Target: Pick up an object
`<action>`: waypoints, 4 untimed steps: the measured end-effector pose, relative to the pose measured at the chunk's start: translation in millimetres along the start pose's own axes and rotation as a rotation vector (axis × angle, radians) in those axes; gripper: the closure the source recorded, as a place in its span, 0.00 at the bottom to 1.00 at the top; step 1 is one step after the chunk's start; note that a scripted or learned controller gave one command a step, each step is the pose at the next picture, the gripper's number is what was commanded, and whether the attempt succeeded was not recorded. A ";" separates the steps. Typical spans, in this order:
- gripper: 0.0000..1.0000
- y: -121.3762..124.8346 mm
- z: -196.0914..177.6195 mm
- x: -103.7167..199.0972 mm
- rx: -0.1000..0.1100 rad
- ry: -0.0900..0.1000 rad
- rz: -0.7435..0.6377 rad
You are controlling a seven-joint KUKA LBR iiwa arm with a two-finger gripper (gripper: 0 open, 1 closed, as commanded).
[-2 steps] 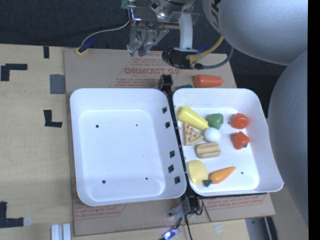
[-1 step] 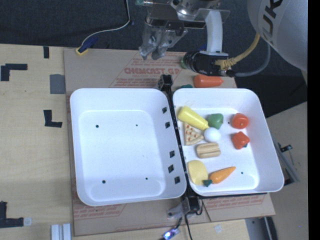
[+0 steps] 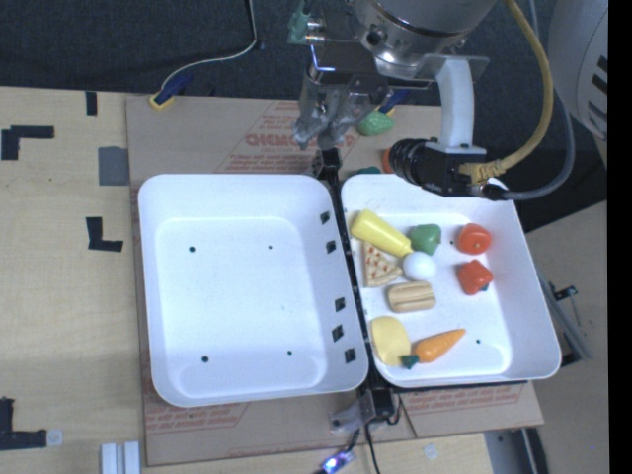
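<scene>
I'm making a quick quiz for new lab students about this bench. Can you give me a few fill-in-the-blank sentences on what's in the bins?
1. All the toy foods lie in the ____ bin of the view.
2. The carrot is orange with a ____ top.
3. The small white ball rests just above the ____ bread roll.
4. The gripper hangs above the ____ edge of the bins, over the cardboard.

Missing words: right; green; tan; far
</scene>
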State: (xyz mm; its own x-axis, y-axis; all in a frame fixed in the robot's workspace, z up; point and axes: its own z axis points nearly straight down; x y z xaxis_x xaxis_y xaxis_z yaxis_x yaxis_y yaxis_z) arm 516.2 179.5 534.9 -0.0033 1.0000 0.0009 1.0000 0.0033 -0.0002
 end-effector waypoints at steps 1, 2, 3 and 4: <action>0.00 2.1 1.8 0.2 0.001 -0.002 0.002; 0.00 -35.3 110.0 56.9 0.012 -0.005 -0.004; 1.00 -33.0 93.9 55.1 0.003 -0.003 -0.003; 1.00 -32.4 -6.1 26.5 -0.010 0.003 0.003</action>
State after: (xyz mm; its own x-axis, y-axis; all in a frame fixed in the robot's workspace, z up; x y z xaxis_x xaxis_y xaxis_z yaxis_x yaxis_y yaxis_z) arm 483.8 205.9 541.0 -0.0003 1.0000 0.0041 1.0000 0.0003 0.0095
